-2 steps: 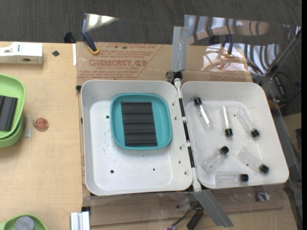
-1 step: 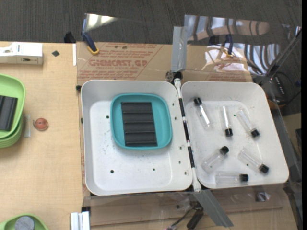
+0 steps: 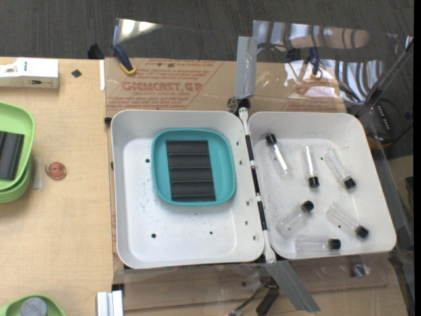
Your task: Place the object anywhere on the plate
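Six clear vials point(image 3: 310, 167) with black caps lie scattered in the right bin point(image 3: 368, 176); the teal plate point(image 3: 195, 167), carrying a dark ribbed insert point(image 3: 191, 170), sits in the left bin point(image 3: 131, 229).

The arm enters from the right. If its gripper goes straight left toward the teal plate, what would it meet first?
Probably the right bin at its outer wall, then the clear black-capped vial lying nearest that wall, well before the teal plate. Travelling high, it may pass free; height is unclear.

Dark grey carpet floor point(image 3: 197, 18) behind light wood bench point(image 3: 59, 242); cardboard sheet point(image 3: 171, 84) under bins.
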You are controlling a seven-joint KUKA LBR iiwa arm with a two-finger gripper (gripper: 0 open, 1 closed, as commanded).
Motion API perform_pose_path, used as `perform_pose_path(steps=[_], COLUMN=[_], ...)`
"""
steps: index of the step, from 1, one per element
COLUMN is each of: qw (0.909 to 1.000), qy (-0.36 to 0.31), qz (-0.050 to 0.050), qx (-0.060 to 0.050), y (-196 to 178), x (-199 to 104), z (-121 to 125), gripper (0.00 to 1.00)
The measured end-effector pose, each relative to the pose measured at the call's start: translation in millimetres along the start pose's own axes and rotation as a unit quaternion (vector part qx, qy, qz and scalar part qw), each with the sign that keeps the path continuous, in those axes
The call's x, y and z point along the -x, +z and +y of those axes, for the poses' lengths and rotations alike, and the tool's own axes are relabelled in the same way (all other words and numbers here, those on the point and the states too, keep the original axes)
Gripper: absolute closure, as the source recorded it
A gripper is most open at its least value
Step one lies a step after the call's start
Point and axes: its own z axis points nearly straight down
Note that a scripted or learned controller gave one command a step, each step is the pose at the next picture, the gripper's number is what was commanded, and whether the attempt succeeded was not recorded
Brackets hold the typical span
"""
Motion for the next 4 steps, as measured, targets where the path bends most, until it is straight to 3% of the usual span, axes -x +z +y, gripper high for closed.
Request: perform_pose_path(steps=[2,4], qw=[1.0,1.0], qy=[0.0,0.0], qz=[0.0,0.0], qx=[0.0,0.0], y=[0,0], x=[-54,-56], z=[11,11], gripper=[0.0,0.0])
